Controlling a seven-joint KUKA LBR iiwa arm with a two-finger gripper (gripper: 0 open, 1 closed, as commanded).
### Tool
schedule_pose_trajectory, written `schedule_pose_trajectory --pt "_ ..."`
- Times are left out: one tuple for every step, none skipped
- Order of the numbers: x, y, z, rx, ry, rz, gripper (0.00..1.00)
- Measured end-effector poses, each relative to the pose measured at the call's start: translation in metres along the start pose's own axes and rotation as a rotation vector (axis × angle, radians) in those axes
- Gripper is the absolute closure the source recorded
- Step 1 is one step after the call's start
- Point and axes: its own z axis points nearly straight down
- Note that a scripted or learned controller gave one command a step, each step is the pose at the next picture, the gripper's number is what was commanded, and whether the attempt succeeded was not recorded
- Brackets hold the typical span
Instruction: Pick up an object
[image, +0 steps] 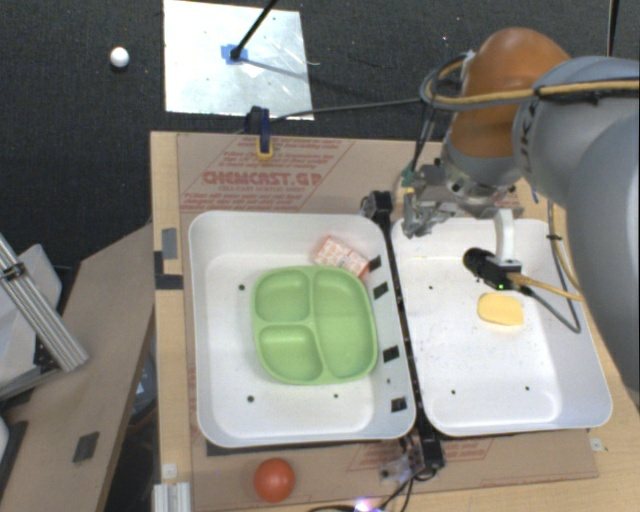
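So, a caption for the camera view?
Gripper at far corner of right bin; yellow piece inside; green divided plate in left bin.

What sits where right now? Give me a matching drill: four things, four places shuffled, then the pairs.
1 green tray
2 yellow piece
3 orange ball
4 pink packet

A in the right bin
B outside both bins, in front
C middle of the left bin
D left bin, behind the tray's far corner

Pairs: 1-C, 2-A, 3-B, 4-D

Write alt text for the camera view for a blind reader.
The arm's gripper hangs over the far-left corner of the right bin, apart from the yellow lump in it. The left bin holds a green divided tray and a pink packet.
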Motion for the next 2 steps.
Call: schedule_pose_trajectory --pt "0.052 0.008 -0.015 -0.001 0.0 0.002 1.0" --pt "0.104 0.011 -0.027 -0.002 0.001 0.0 1.0"
